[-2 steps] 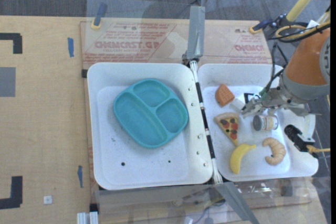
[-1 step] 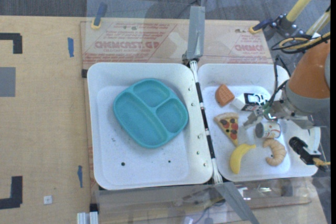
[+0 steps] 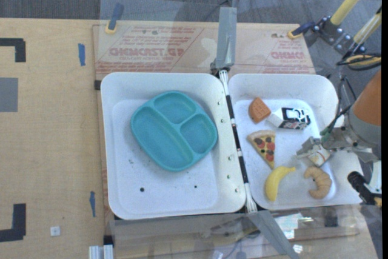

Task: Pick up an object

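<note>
The right bin point(image 3: 242, 89) holds several toy foods. An orange waffle piece point(image 3: 259, 110) lies at its upper left, and a white and black packet point(image 3: 292, 118) lies beside it. A pizza slice point(image 3: 264, 146) sits below them. A yellow banana point(image 3: 276, 181) lies near the front wall, with a tan croissant point(image 3: 319, 182) to its right. My gripper point(image 3: 313, 152) reaches in from the right, low over the bin floor, just above the croissant and right of the pizza slice. Nothing is visibly held in it.
The left bin point(image 3: 118, 191) holds a teal divided plate point(image 3: 174, 130). A ridge of two rims point(image 3: 233, 142) separates the bins. The arm's orange band point(image 3: 371, 103) hangs over the right bin's right wall. A cardboard sheet point(image 3: 151, 45) lies behind the bins.
</note>
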You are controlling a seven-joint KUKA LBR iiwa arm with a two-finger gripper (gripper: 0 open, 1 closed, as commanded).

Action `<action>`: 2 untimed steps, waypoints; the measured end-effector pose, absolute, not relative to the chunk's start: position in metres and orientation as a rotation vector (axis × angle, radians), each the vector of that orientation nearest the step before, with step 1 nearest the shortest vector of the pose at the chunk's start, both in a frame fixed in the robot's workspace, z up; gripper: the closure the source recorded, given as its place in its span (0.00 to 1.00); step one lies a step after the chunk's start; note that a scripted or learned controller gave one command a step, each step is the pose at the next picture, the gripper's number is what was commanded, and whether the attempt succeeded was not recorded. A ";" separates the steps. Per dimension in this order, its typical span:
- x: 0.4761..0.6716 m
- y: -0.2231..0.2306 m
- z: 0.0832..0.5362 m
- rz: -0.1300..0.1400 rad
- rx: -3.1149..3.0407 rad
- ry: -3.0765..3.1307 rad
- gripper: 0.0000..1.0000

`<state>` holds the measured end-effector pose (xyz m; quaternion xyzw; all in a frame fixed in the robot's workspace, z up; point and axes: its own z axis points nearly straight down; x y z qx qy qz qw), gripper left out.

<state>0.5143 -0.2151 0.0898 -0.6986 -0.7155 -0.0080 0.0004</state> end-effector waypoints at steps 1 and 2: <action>0.513 -0.221 0.099 -0.015 -2.208 -2.245 1.00; 0.553 -0.173 0.186 0.001 -2.333 -2.105 1.00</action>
